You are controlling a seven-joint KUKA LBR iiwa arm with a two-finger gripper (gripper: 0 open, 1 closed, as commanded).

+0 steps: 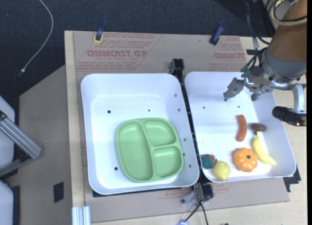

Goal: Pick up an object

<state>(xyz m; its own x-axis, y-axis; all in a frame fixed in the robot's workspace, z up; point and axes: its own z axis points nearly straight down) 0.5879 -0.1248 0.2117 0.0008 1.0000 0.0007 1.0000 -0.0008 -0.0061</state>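
My gripper (245, 89) hangs with fingers apart over the right bin (209, 116), so I should lower straight and centre on the sausage (241, 127) before closing.

Green plate (148, 150) in a white bin (92, 102); orange pumpkin (244, 159), yellow banana (262, 151), yellow lemon (222, 170), red-orange sausage (241, 128).

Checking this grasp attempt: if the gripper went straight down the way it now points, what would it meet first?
Probably bare floor of the right bin. The gripper hangs over its upper part, and the nearest item, the sausage, lies nearer the camera, though depth is hard to judge.
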